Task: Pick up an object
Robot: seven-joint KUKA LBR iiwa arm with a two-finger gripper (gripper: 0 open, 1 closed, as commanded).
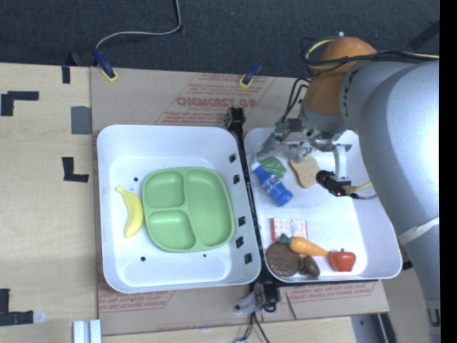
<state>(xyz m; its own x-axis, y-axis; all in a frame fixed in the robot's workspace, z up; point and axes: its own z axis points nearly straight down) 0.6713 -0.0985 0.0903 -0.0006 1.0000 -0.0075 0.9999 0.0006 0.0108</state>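
A pale wooden counter (43, 213) with a cardboard sheet carries two white bins side by side. The left bin (114, 263) holds a green divided plate (189, 207) and a yellow banana (132, 211) lying just beside the plate's left edge. The right bin (375, 252) holds the loose items.

The gripper (303, 145) hangs over the far end of the right bin, close above a tan bread slice (305, 170); whether it is open or closed I cannot tell, and nothing visibly sits in it.

The bread slice looks the likeliest target. It is probably a light, stiff toy, flat and a little slick, so pinching across its narrow width should hold best. Its long axis runs roughly from the bin's far wall toward the near side, tilted slightly. A blue bottle (275, 189) with a green piece (272, 167) lies just to its left, which could crowd a finger. Carrot (308, 246), tomato (343, 260) and cookie (283, 259) sit well apart at the near end.
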